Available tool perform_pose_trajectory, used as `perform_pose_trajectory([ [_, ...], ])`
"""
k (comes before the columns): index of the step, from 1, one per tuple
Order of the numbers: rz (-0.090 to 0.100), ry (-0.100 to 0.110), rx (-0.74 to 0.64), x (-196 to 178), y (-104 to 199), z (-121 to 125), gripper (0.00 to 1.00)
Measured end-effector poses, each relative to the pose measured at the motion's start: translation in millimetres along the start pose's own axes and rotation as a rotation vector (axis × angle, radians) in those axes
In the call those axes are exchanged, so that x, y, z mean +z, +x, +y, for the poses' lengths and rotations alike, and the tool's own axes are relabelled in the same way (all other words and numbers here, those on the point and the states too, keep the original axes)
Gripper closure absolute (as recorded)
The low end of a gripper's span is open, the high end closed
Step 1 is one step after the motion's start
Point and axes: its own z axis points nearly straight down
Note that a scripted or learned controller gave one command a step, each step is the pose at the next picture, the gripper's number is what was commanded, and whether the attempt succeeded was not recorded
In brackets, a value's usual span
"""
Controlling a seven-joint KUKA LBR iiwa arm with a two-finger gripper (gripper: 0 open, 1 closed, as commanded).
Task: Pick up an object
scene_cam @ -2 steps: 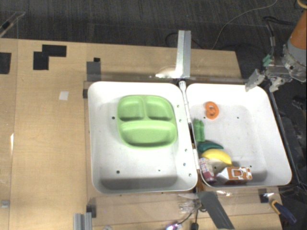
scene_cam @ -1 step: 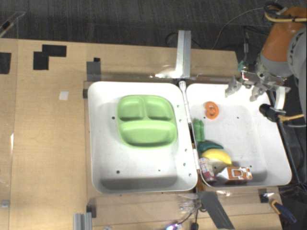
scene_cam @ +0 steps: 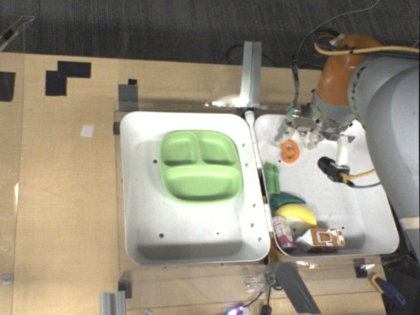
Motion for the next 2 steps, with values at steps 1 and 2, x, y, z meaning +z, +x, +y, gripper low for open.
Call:
perform_pose_trajectory([
  [1, 0.001, -0.009, -0.006, -14, 2, 3, 1.0],
  [2, 0.002, 0.003, -0.081, -99, 41, -63, 1.0],
])
